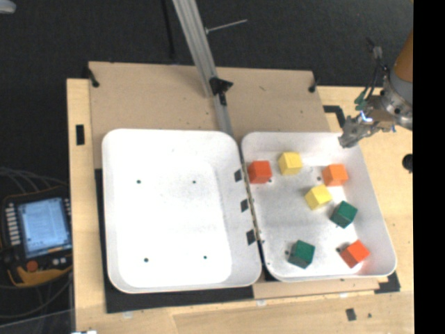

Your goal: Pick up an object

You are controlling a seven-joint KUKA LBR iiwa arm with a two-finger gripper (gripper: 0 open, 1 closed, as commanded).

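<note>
smooth white plastic-looking bins (174, 207); pale matt wooden bench (208, 92); matt painted-looking blocks (290, 163); metal rail (195, 33)

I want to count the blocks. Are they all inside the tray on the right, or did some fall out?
All in. Seven blocks, like the yellow block and green block, lie inside the right bin, within its rim.

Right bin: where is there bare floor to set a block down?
In the right bin, the left-centre strip is bare, bordered by the red cube above and the green cube below. The right half is crowded with cubes. The left bin is open floor.
</note>
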